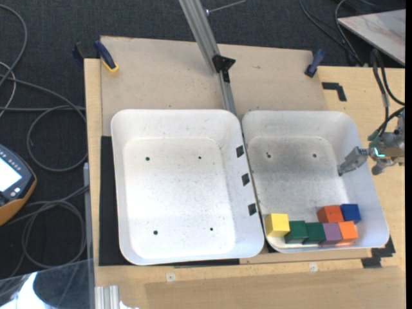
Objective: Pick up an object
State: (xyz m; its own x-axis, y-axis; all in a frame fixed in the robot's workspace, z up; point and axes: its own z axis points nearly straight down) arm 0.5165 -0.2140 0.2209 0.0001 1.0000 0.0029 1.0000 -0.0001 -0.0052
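Along the near wall of the right bin (360, 148), the blocks sit packed in a cluster: a yellow block (278, 223) at the left end, green blocks (306, 231) next to it, then purple (331, 232), red (331, 214), orange (347, 230) and blue (350, 212). The gripper (353, 161) hangs over the bin's right rim, well apart from them; whether it is open or shut I cannot tell. The yellow block looks the best target, since its left side stands free. The descent should straddle it squarely, clear of the green neighbour and the bin wall. The left bin (129, 124) lies alongside.
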